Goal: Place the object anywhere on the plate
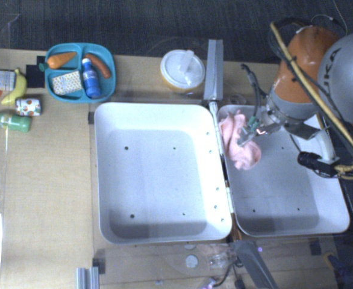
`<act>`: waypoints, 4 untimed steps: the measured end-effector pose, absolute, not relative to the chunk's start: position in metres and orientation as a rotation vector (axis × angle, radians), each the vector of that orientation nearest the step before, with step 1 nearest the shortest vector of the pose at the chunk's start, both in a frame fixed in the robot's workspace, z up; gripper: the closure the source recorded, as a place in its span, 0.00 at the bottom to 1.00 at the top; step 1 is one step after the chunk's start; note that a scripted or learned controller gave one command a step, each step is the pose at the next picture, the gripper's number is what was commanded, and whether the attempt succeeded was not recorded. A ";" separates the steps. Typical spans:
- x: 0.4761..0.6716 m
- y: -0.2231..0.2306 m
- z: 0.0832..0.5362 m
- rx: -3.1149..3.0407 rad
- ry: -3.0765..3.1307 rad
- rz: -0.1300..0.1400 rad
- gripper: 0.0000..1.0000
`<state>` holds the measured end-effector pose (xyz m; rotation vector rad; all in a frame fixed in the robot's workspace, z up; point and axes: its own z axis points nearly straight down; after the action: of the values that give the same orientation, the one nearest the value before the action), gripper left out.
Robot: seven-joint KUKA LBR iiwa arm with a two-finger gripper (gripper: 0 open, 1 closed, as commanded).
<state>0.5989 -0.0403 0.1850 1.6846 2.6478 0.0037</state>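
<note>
A crumpled pink cloth [240, 144] lies bunched against the upper-left wall of the right bin [297, 221].

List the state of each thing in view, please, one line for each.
pink cloth: crumpled, at the right bin's left edge
gripper: over the cloth
blue divided plate: holds toy food and a bottle
white lidded container: closed, upright
green bottle: lying down

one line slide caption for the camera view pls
Pincer poised at a pink cloth in the right bin, beside the left bin.
</note>
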 end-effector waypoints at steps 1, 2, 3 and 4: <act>0.600 -0.039 0.225 1.676 2.653 0.004 1.00; 0.601 0.010 0.220 1.112 2.933 0.005 1.00; 0.621 0.060 0.223 0.505 3.093 0.005 1.00; 0.618 0.117 0.221 -0.003 3.134 0.005 1.00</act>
<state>0.6184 0.1174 0.2207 -0.0030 3.1336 0.0051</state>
